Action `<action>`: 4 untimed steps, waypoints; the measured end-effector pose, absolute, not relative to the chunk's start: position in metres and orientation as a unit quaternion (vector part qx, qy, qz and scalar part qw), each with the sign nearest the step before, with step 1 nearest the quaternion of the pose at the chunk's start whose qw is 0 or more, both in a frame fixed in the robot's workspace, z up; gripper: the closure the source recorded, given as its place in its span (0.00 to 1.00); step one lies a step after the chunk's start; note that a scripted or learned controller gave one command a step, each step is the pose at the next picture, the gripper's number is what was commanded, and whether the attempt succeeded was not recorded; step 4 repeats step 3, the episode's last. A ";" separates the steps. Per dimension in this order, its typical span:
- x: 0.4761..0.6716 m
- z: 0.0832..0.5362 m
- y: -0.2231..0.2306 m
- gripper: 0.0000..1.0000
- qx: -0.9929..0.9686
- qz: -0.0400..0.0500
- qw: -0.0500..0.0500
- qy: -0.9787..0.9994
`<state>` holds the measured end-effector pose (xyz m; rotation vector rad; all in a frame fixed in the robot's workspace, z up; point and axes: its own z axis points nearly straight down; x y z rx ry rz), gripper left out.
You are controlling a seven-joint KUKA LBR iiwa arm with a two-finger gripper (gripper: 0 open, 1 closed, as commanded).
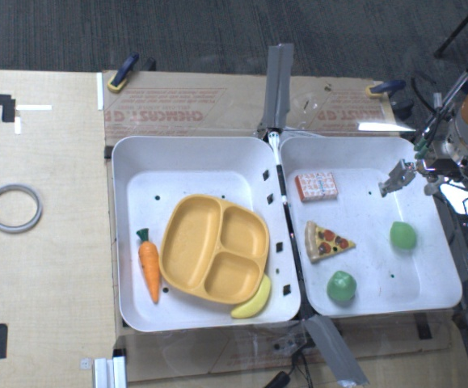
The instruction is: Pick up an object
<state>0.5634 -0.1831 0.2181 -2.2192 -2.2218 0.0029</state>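
Nothing picked up yet. My fingers (397, 178) are hovering over the right bin (453, 293), up near its far right corner, and there is nothing between them. Whether they are apart or together I cannot tell; from this slant they read as one grey tip. So the whole job is ahead: choose, come down, close, lift.

Nearest candidate is the paler green ball (403, 235), lying on the bin floor just below and a touch to the right of where I hang. Round, smooth-looking, sitting free with bare white floor all around it, so I judge it an easy reach but one that could roll under a poor squeeze. A darker green ball (341, 287) sits nearer the front wall, a pizza slice (327, 242) lies flat mid-bin, and a small patterned box (316, 186) rests further back.

Over in the left bin (121, 217): a yellow divided plate (215, 248), a carrot (149, 267) and a banana (253, 300), all well apart from me.
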 end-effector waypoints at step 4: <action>0.497 0.442 -0.196 1.00 -0.542 0.001 -0.001 -0.841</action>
